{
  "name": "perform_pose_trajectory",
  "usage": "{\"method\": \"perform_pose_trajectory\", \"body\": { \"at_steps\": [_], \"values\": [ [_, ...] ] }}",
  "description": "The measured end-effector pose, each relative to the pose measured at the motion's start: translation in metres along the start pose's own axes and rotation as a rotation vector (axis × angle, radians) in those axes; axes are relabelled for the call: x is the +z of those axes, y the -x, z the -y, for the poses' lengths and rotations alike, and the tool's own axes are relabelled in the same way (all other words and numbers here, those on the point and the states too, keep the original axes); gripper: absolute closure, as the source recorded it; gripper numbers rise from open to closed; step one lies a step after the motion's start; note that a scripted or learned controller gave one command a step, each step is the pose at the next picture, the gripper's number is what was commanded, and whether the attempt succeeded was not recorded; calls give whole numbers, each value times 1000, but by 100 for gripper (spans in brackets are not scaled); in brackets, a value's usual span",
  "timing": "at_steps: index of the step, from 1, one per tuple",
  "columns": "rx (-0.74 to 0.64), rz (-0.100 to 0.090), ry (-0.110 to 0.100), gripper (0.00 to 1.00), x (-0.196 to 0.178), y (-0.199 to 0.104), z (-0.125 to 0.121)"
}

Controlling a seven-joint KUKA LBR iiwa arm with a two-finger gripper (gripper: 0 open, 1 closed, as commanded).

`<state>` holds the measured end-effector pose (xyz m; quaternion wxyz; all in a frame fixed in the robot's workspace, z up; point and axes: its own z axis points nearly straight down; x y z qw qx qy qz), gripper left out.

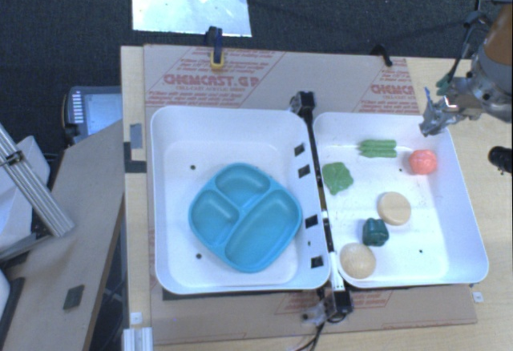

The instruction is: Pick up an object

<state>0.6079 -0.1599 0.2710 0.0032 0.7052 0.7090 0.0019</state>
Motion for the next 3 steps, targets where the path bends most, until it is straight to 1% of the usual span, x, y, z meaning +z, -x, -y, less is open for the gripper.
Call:
{"method": "perform_pose_trajectory", "body": {
  "at_steps": [1, 3],
  "values": [
    [-3, -2, -3, 100, 2, -43, -10],
    [-5, -4, -3, 100, 0, -152, -27]
  ]
}}
